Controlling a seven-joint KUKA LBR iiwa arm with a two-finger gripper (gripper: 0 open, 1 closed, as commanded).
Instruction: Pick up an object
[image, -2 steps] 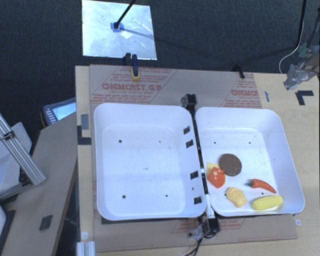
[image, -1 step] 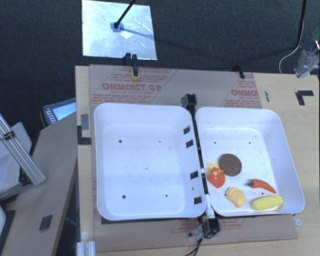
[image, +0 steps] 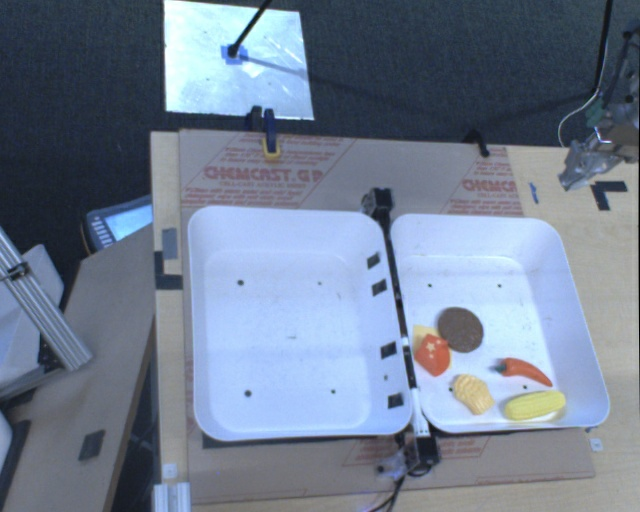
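We see the gripper (image: 585, 165) at far right, off the bins; can't tell its state. Brown disc (image: 461, 329), red pepper (image: 525, 371), corn cob (image: 534, 405) lie in right bin (image: 480, 235), near-right part.

Two shallow white bins sit side by side on a brown sheet (image: 300, 170) printed with red lettering. The left bin (image: 215, 235) takes the landmark role. Black clips (image: 378, 288) run down the seam where its right wall meets the right bin (image: 560, 260). Behind it, a yellow and black clamp (image: 268, 135) grips the sheet's far edge. Further back lies a shiny silver square (image: 238, 58) on dark carpet. To its left stands a slanted aluminium rail (image: 40, 310).
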